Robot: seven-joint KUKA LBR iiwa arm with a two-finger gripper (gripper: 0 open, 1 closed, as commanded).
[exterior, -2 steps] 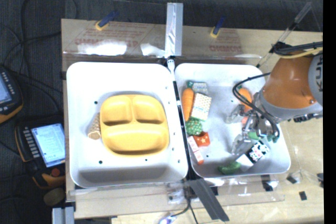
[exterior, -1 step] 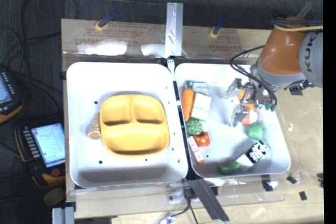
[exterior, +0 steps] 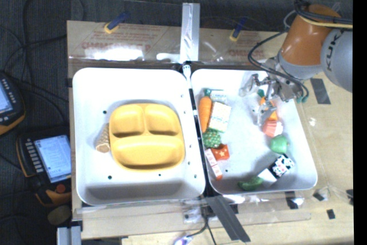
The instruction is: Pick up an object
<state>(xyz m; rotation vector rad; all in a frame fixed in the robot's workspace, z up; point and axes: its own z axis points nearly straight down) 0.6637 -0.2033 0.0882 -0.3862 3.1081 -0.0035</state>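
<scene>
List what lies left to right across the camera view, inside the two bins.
Cone → yellow tray → carrot → white box → claw → green ball

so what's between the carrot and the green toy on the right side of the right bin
In the camera view, a white carton lies right beside the carrot. Past it the bin floor is bare up to the green toy.
</scene>
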